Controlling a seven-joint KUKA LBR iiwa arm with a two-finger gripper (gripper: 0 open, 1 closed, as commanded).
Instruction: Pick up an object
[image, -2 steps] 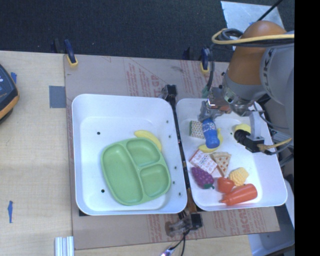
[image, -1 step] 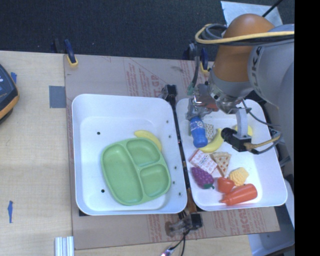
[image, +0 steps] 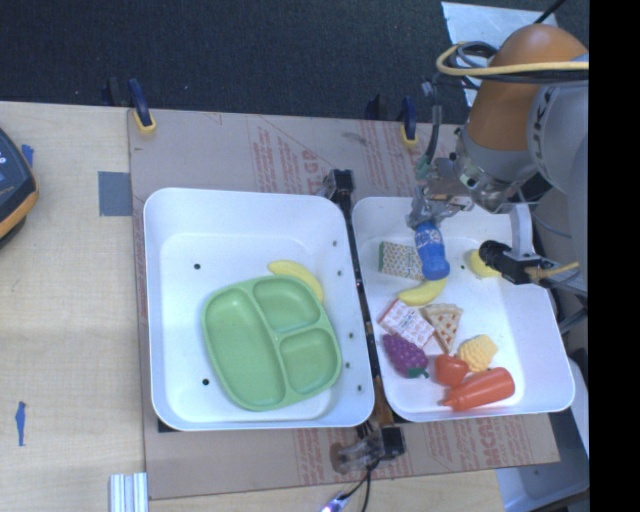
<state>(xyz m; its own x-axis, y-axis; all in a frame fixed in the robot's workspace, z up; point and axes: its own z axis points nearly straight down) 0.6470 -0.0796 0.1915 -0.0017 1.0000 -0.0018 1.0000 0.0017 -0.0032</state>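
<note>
Gripper (image: 432, 215) low over the right bin's (image: 545, 330) far edge, fingers closed around the top of a blue bottle (image: 432, 252) hanging upright beneath. Toy food crowded toward the near corner. Green tray (image: 272, 342) and banana (image: 296, 275) in the left bin (image: 170, 290).

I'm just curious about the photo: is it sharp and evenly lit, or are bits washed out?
Camera view: even light, soft shadows; the white bins look bright, nearly washed out; the green tray reads clearly; the gripper and small toys are slightly soft.

Glossy white plastic bins (image: 160, 300) on matt brown cardboard (image: 250, 150).
</note>
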